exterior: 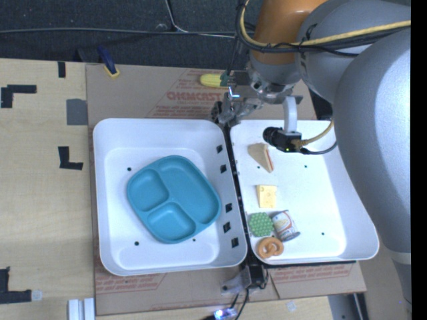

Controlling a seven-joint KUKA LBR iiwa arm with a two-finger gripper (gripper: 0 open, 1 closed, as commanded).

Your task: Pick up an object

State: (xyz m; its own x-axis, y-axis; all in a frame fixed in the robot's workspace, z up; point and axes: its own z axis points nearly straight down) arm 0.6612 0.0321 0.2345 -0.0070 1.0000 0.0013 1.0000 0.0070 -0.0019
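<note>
A: Looking at your tool [230, 109], it sits at the upper middle of the frame, over the top end of the divider between the two bins. I cannot tell how it is set, because the wrist and cabling crowd it. Nothing appears in its grasp.

B: Where should you send it?

A: Your candidates lie in the right bin [333, 199]. The tan wedge [263, 157] is nearest, just below and right of the tool. Below that sits the yellow block [266, 196], well apart from its neighbours. At the bottom, the green disc [261, 224], the small jar [285, 225] and the pretzel [270, 247] crowd together. The blue tray [172, 197] fills the middle of the left bin [107, 179].

B: Which would you pick?

A: In my judgement, take the yellow block. You get free space on each side. Centre above it, square the tool to its flat sides, descend straight, then check it lifts with you. Avoid the bottom cluster, where you may nudge a neighbour.

B: Any writing?

A: Red print on the cardboard [133, 92] under the bins, upper middle, seems to start "CHEM"; the rest is too blurred. The jar's label is unreadable.
</note>
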